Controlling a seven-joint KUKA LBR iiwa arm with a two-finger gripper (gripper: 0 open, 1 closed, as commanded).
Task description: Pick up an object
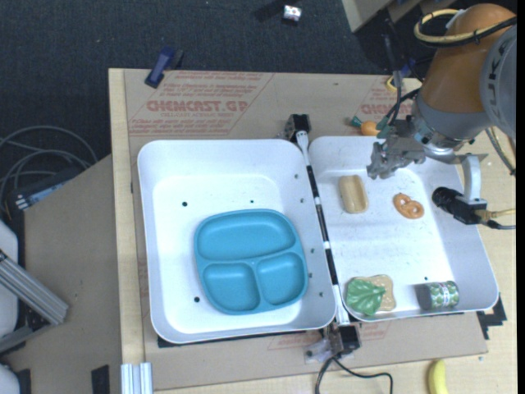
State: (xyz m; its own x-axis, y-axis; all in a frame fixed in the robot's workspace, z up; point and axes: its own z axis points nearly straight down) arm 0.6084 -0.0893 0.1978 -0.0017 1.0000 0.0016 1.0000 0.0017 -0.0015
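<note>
Camera view: the tool [380, 169] hangs over the far part of the right bin [398, 249]. It is dark and small against the wrist above it, so whether it is released or clenched cannot be told. Nothing can be seen held in it.

Just below the tool, on its side toward the left bin [168, 220], lies a tan loaf-shaped piece [353, 194]. It is close to the tool, but whether they touch is unclear. Its long axis runs from the bin's far edge toward its near edge, parallel to the divider between the bins, and its far end is the one nearest the tool.

A small orange pretzel [408, 206] lies flat near the tool on the other side. Well apart from the tool, at the bin's near edge, sit a green leaf [367, 295] on something pale and a can [439, 295] on its side; the can's label is too small to read.

A blue divided plate [250, 259] rests in the left bin.

The desk [135, 318] carries a brown sheet [197, 105] printed in red with "CHEMCAST GP". The smaller lines beneath are illegible, and a second print behind the tool is partly covered by the arm. A yellow thing [437, 376] is cut off at the bottom edge.
</note>
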